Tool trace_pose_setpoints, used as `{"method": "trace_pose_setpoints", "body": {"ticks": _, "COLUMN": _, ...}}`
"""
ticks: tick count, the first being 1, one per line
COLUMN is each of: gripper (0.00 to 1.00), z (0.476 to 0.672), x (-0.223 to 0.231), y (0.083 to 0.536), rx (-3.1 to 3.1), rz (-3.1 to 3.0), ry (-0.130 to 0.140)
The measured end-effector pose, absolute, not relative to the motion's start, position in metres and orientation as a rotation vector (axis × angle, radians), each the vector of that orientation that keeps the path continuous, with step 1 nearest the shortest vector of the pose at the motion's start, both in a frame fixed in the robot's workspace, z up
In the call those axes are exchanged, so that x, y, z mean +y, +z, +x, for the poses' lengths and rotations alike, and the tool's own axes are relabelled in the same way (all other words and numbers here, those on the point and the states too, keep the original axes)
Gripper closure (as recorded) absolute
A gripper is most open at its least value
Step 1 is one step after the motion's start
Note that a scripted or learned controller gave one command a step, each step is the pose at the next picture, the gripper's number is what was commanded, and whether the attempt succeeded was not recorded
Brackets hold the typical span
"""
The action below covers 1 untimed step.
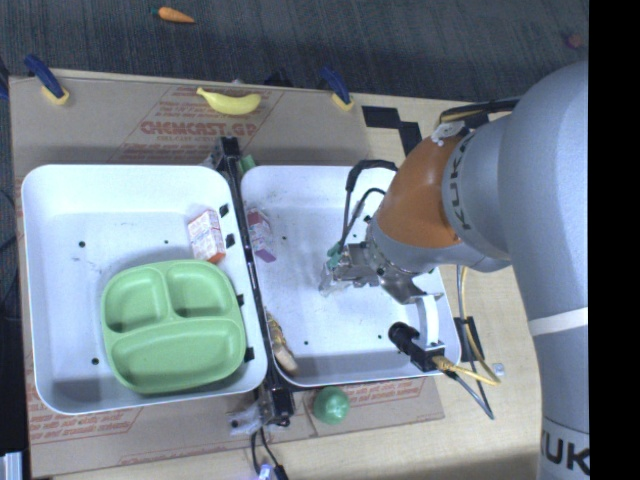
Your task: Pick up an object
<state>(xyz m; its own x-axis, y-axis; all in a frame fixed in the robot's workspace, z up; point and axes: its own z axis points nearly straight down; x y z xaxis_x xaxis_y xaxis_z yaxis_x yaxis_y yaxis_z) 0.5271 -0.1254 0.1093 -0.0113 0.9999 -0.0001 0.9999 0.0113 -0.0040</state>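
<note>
My gripper (338, 270) is low inside the right bin (300, 190), over its bare white floor near the middle. A small pink and purple packet (259, 233) lies against that bin's left wall, well left of the gripper. A tan object (277, 346) rests at the right bin's near left corner. In the left bin (60, 198) a green divided plate (175, 325) fills the near half. A red and white carton (206, 236) sits just behind the plate.
A yellow banana (230, 100) lies on the cardboard behind the bins. A green ball (331, 405) sits on the cardboard in front of the right bin. Blue clamps (47, 78) hold the cardboard's back edge. An orange carrot (176, 14) lies on the dark floor.
</note>
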Motion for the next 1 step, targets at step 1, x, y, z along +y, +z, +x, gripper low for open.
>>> {"method": "trace_pose_setpoints", "body": {"ticks": 1, "gripper": 1.0, "z": 0.4791, "x": -0.1818, "y": 0.15, "rx": -2.224, "rz": -2.216, "ry": 0.002}}
